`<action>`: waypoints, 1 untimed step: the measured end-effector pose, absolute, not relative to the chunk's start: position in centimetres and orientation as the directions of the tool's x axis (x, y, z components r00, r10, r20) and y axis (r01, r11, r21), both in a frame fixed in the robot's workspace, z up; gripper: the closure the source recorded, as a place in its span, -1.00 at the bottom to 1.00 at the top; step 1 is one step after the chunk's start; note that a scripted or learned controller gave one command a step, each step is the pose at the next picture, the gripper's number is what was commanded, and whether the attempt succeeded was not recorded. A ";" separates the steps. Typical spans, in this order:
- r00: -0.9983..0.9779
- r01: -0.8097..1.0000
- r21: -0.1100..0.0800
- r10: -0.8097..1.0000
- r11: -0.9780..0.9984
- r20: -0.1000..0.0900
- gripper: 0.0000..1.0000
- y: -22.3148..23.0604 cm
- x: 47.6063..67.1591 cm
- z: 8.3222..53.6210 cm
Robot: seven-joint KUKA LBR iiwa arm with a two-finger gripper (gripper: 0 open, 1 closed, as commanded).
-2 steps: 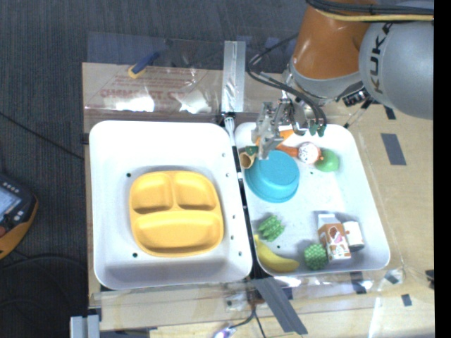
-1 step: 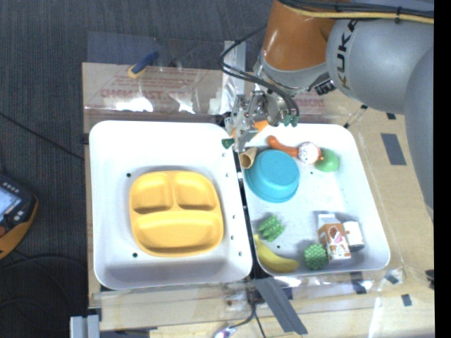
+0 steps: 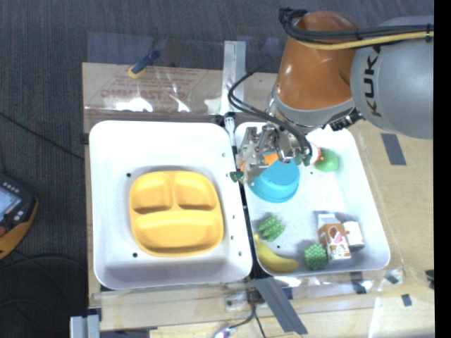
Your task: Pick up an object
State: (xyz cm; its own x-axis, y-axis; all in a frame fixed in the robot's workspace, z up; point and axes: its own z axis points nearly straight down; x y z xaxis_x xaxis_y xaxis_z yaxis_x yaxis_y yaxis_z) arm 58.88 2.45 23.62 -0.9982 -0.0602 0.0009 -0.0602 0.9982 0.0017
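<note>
White plastic makes up both shallow bins; the left bin point(image 3: 106, 160) holds a yellow divided tray point(image 3: 176, 212) lying flat near its middle; the right bin point(image 3: 370, 210) holds the smaller things. The grey arm point(image 3: 394, 69), with its orange band point(image 3: 316, 58), reaches in from the right and hangs over the far left part of the right bin; the gripper point(image 3: 271, 150) points down there, just above a blue cup point(image 3: 276, 182); whether its tips are spread or pressed together cannot be told, since the metal parts and cables crowd the spot, and no object can be seen between them. The blue cup stands in the far left part of the right bin, close to the wall shared by the two bins; something orange point(image 3: 271, 159) shows at its far rim, partly hidden by the gripper. A green round object point(image 3: 328, 163) lies to the right of the cup, near the far side. Nearer, a small leafy green piece point(image 3: 270, 227) lies beside a yellow banana point(image 3: 276, 258) that curves along the near left corner; a bumpy green object point(image 3: 316, 255) sits just right of the banana, touching a small printed carton point(image 3: 337, 236) at the near right.
</note>
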 end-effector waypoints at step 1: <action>-0.998 -0.061 0.001 -0.061 0.998 0.002 1.00 4.9 52.9 24.9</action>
